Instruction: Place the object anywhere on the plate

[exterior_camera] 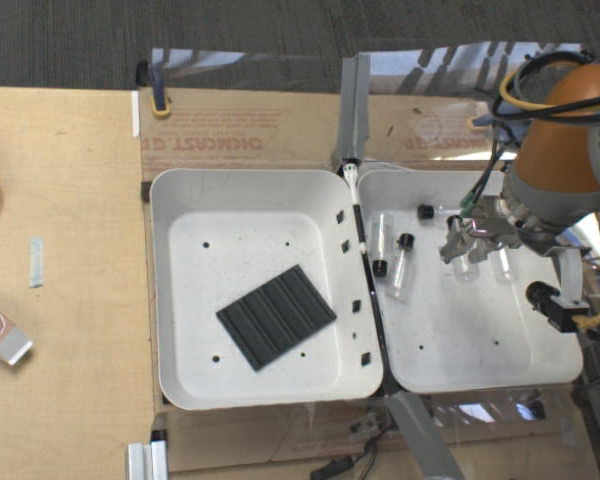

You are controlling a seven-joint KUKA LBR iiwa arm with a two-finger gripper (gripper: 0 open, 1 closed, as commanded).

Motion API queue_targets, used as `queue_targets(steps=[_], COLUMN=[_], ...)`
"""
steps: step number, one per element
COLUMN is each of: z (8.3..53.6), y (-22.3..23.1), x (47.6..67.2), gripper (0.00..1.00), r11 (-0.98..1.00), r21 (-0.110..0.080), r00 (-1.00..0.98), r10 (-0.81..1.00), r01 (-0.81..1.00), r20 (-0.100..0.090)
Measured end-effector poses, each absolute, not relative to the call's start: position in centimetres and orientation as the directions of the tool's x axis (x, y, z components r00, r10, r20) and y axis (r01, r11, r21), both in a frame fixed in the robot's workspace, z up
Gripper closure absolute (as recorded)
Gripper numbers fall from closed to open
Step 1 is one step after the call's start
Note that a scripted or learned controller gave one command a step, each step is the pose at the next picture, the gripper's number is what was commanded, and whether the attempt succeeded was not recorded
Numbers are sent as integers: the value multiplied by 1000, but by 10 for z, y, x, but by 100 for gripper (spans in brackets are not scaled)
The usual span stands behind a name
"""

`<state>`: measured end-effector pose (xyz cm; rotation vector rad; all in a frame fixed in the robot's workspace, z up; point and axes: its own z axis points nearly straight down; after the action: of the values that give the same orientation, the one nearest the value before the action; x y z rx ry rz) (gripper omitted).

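The tool (472, 253) hovers over the right bin (540, 363); whether it is clenched or released I cannot tell. The clear tubes (400, 263) lie left of the tool, near the divider. The dark plate (276, 316) sits in the left bin (180, 268). Clear, round tubes could roll or slip away.

A dark grey carpeted floor (280, 13) fills the twelve o'clock strip. Below it, a pale wooden bench top (65, 218) spreads across nine o'clock. Brown cardboard (250, 128) printed with reversed red lettering lies flat from eleven to one o'clock. A grey metal bar (353, 108) runs upright at twelve o'clock. Bright light glints off clear film (460, 63) at one o'clock.
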<state>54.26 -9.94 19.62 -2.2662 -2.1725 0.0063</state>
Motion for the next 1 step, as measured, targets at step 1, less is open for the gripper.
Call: queue_targets(steps=[1], z=[233], y=[-12], x=[585], gripper=[100], r11=[251], r21=[-5], r00=[-251], r10=[968], r01=[968], r20=[-1])
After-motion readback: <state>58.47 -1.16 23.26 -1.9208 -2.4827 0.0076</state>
